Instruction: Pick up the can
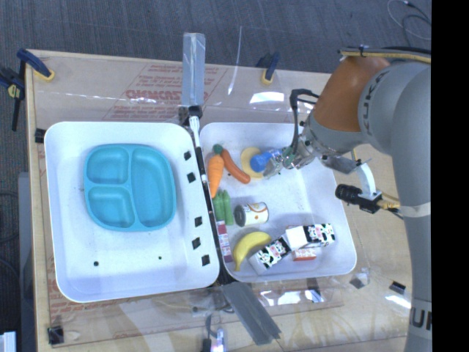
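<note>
Gripper (282, 161), finger state impossible to tell, hovers near the right bin's (333, 196) far edge; the can (253, 213), light, rigid, slick, wants a hold across its sides.

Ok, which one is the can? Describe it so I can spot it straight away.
Look in the right-hand white bin, near its middle. The can lies on its side just right of the green vegetable and above the banana. It is the only small cylinder there, white with a yellow-orange label, unlike the cow-print cartons below it.

Two bins (66, 270), two carrots (215, 171), two cartons (272, 252), one banana (249, 245).
</note>
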Available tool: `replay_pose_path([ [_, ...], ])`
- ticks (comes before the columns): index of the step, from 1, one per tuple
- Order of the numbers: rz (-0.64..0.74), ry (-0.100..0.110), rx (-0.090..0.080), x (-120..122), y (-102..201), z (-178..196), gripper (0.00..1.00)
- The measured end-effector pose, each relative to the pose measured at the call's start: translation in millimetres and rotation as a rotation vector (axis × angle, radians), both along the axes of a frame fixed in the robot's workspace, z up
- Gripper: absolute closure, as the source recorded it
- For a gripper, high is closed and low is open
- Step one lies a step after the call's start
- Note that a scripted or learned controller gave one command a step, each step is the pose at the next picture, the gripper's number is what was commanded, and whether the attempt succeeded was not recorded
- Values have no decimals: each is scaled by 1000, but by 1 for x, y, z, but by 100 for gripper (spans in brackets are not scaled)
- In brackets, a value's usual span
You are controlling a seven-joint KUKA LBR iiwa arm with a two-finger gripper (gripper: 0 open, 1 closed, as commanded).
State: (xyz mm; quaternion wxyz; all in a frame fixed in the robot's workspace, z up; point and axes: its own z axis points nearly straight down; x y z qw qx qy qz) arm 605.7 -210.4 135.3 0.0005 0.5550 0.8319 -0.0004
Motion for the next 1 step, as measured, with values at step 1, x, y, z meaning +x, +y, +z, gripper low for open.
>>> replay_pose_path([
  [1,0,0,0,0,0,0,0],
])
